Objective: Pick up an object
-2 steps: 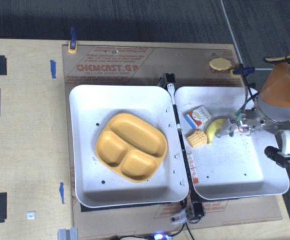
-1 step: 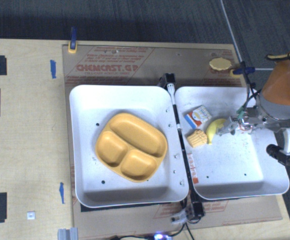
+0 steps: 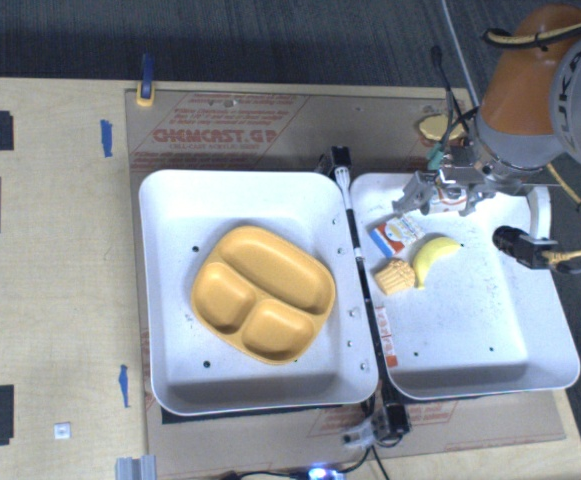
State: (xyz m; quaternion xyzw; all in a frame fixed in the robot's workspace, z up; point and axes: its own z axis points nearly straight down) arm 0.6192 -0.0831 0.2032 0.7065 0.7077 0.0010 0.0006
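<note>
A: Two bins, left bin (image 3: 170,208) and right bin (image 3: 510,358). Gripper (image 3: 422,194) sits over the right bin's far-left corner, just above a small red-and-white packet (image 3: 392,236).

B: Clenched or released?

A: Can't tell. The metal parts at the wrist blur together at this angle. Nothing visibly gripped.

B: Where are the pickable objects?

A: Right bin, left half: the packet, a yellow banana (image 3: 432,257) just right of it, and a pale yellow ridged piece (image 3: 394,277) touching the banana's lower end. Could be toy corn; too small to be sure. Left bin: a yellow three-compartment tray (image 3: 262,293), tilted diagonally, mid-bin.

B: Anything occluded?

A: The arm (image 3: 535,88) is cut off by the frame's right edge. The packet's top edge is close under the gripper; can't tell whether they touch. A black cylindrical part (image 3: 518,242) overhangs the right bin's right side.
</note>
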